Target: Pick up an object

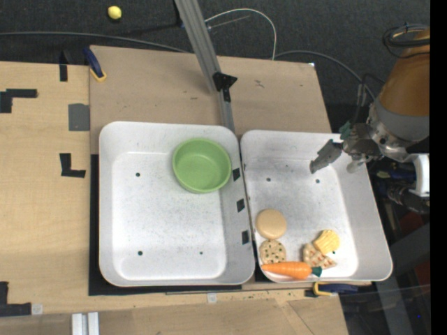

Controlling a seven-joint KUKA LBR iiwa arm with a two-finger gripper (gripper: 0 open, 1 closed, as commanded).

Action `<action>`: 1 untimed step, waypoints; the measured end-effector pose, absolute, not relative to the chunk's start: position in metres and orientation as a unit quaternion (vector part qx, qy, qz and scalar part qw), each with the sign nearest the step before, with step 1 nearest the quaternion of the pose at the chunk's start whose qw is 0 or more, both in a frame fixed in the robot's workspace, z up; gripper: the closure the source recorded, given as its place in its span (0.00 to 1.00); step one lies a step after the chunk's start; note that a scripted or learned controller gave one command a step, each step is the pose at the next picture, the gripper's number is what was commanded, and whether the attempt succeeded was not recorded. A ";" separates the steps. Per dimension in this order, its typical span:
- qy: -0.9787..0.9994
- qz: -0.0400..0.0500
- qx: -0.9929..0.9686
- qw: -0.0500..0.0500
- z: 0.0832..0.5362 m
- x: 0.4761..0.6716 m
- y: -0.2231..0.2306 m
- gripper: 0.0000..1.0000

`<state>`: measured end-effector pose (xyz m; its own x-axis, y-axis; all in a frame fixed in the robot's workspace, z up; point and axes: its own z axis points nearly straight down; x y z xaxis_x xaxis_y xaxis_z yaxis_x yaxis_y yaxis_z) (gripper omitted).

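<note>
Gripper [327,158]: over right bin [293,152], at 2 o'clock of it; finger state cannot be told. Toy food at bin's 6 o'clock: bun [271,223], cookie [272,249], carrot [287,270], waffle [323,247]. Left bin [126,215]: green bowl [202,165], 1 o'clock.

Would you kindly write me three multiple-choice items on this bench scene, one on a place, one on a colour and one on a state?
1. Where is the green bowl?
A. left bin
B. right bin
C. on the bench outside the bins

2. What colour is the carrot?
A. purple
B. orange
C. white

3. What lies under the gripper?
A. the bowl
B. the carrot
C. bare bin floor

Answers:
1. A: the bowl sits in the left bin, at its far right corner.
2. B: the carrot in the right bin is orange, lying along the near rim.
3. C: the gripper hangs over the speckled floor at the far end of the right bin, apart from the toy food.
</note>
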<state>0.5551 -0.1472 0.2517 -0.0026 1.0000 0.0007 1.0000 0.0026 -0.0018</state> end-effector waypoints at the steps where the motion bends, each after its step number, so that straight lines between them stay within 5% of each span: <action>1: -0.708 0.000 -0.706 0.001 0.252 0.555 -0.147 0.00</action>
